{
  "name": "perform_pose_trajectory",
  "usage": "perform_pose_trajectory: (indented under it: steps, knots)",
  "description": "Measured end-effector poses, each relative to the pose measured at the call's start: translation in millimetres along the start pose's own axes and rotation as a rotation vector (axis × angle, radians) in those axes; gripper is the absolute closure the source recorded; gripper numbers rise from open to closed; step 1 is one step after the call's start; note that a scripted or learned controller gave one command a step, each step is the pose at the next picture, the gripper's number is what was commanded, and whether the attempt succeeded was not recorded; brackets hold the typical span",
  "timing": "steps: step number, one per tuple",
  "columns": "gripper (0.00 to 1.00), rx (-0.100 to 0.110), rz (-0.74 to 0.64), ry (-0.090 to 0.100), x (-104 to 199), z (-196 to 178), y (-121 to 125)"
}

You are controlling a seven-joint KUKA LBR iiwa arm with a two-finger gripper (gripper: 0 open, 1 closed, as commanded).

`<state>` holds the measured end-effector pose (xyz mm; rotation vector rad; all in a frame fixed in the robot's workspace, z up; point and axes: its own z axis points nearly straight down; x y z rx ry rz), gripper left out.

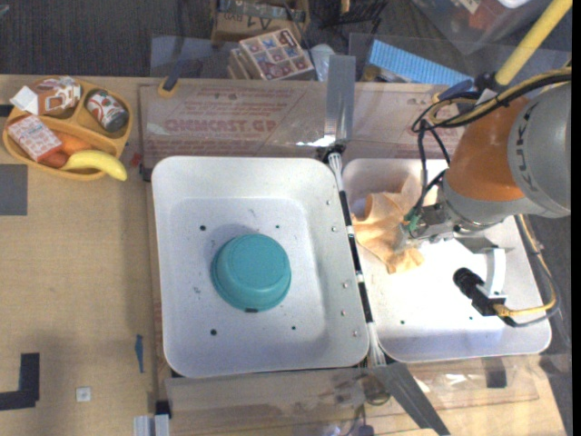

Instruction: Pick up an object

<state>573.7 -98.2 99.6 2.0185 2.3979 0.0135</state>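
A teal bowl (252,272) lies upside down in the middle of the left bin (182,198). In the right bin (436,334), a crumpled tan and orange soft object (381,221) rests against the left wall. My gripper (414,229) is down on the right edge of this soft object, with the grey and orange arm (495,166) reaching in from the right. The wrist hides the gripper's tips and part of the soft object.
A yellow tray (20,142) with a banana (96,163) and snack packs sits on the bench at the far left. Boxes and clutter lie beyond the bins' far edge. The divider between the bins runs just left of the soft object.
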Motion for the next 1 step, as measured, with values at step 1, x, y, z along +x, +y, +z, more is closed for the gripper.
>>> perform_pose_trajectory:
  steps: [1]
  knots:
    - [1.0,0.013,-0.071,0.0,12.1,-83.1,62.2]
